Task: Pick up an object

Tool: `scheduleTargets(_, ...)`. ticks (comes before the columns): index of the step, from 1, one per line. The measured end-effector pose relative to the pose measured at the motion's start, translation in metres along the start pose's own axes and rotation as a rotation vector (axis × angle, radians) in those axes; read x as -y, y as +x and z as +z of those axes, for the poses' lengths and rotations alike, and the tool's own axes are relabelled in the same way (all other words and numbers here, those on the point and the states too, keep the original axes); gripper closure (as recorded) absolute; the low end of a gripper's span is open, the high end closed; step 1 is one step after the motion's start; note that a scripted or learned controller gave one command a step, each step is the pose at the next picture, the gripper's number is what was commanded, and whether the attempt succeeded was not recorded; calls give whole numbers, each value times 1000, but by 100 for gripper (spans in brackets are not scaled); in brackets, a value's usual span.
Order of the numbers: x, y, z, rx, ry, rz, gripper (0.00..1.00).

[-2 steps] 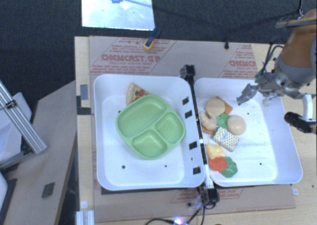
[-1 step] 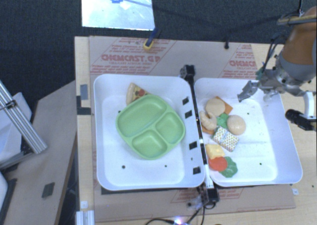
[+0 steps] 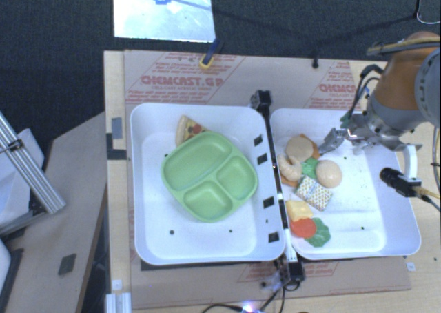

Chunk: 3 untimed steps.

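Bench top is tan board with red print, two white bins side by side on it. Nearest in the right bin (image 3: 400, 236): a red and green toy vegetable (image 3: 311, 230) touching a yellow wedge (image 3: 297, 209), both by the divider. Just behind, a speckled white block (image 3: 315, 194), tilted, then a pale egg-shaped piece (image 3: 329, 173), a green bit (image 3: 309, 167), a curled tan pastry (image 3: 289, 169) and a round bun (image 3: 300, 147), all clustered and touching. Left bin (image 3: 148, 236) holds a green three-compartment plate (image 3: 209, 176), slightly tilted, lying over a pizza slice (image 3: 187, 127) at the far side. Gripper (image 3: 335, 139) hangs over the right bin's far part, just right of the bun, nothing between its fingers; spread or closed, cannot tell. Farther back, dark carpet with a shiny metal sheet (image 3: 163, 1).
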<state>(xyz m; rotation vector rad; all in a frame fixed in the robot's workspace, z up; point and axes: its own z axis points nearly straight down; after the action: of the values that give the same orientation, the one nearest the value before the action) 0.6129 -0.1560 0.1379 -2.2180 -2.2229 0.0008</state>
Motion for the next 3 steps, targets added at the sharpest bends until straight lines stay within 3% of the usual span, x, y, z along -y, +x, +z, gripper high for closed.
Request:
scheduleTargets(1,-1,0,50,1,-3,0,0)
scheduleTargets(2,-2,0,38,2,-6,0,100)
scheduleTargets(3,-13,-1,-21,2,-8,-3,100)
